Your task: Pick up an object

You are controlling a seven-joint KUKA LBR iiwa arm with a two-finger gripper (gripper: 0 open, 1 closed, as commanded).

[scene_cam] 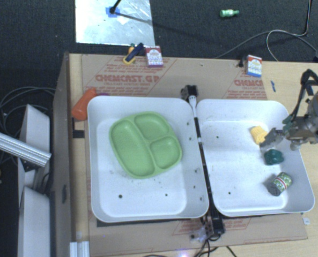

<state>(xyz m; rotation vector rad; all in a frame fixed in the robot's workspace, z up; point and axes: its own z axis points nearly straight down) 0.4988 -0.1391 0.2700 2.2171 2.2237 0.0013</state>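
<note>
Cardboard covers the bench (pixel 148 76) under two white bins. Nearest in the right bin (pixel 239 197) lies a can (pixel 279 183), then a teal lump (pixel 273 156), then a yellow piece (pixel 258 134). Just beside these the claw (pixel 274 137) hangs low; its spread cannot be told. A green plate (pixel 145 143) fills the left bin (pixel 142 205).

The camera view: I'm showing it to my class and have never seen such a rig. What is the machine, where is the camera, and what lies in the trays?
One fixed camera looks down at a slant on a bench. A grey robot arm reaches in from the right; its tool is over the right shallow white bin. That bin holds a small yellow block, a dark green lump and a small labelled can. The left shallow white bin holds a light green divided plastic plate. Whether the tool holds anything is unclear.
</note>
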